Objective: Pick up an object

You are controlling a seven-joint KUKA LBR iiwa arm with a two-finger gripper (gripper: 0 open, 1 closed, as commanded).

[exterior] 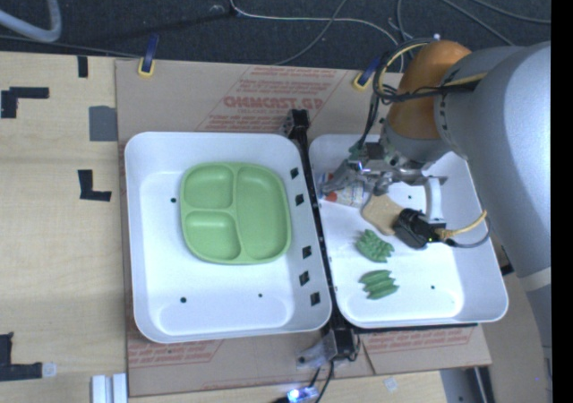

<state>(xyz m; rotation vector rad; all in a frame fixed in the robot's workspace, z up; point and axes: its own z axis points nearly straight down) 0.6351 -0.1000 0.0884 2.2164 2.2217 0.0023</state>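
My gripper (356,184) is down in the far left part of the right bin (448,298), with the grey arm and its orange band (428,92) coming in from the right. A small reddish and clear object (336,186) lies just left of the gripper, close to or touching it; I cannot tell which. A tan flat piece (380,212) lies just below the gripper, partly under the wrist. Two green pod-like objects lie toward the front: one (374,246) in mid-bin, the other (379,283) below it.
The left bin (157,303) holds a green divided plate (236,212). A black divider (309,213) runs between the bins. A black part with a yellow cable (419,229) hangs off the wrist above the right bin. Cables trail across the dark floor behind.
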